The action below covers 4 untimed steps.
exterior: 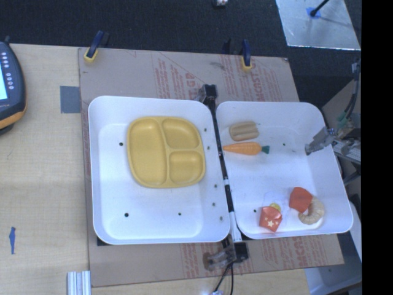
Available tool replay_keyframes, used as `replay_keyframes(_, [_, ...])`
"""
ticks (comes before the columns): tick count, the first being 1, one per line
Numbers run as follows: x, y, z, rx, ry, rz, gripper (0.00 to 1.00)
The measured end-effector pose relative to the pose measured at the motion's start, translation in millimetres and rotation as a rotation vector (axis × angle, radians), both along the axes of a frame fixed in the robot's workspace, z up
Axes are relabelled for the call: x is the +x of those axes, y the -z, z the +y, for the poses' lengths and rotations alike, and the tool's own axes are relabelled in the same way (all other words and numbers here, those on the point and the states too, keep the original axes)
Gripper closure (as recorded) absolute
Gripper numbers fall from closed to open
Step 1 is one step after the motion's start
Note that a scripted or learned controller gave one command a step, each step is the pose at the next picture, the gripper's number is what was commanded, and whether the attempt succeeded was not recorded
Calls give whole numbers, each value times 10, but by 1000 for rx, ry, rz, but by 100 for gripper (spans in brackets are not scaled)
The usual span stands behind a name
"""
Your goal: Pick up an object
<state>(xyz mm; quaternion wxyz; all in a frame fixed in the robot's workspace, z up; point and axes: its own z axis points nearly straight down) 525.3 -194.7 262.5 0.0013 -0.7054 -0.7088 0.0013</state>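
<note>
The right bin (288,171) holds several small objects. A tan bread-like piece (244,130) lies near its back left, with an orange carrot (245,149) just in front of it. At the front lie a small red carton with a star (270,219), a red-orange block (300,198) and a pale ring-shaped pastry (313,213) touching the block. My gripper (319,142) reaches in over the bin's right rim, well to the right of the carrot and apart from every object. Nothing is seen held in it.
The left bin (110,183) carries a yellow divided plate (166,150). A black divider bar (218,158) runs between the bins. Clamps (245,55) sit at the back board edge, and a pendant device (9,85) lies at far left.
</note>
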Motion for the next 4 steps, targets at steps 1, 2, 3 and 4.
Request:
replay_keyframes(1, [-461,1402,-24,5,1,11,0])
replay_keyframes(2, [-401,1722,-164,1,0,2,0])
replay_keyframes(3, [-221,1713,556,5,-8,2,0])
replay_keyframes(4, [137,644,1075,1,-7,-13,0])
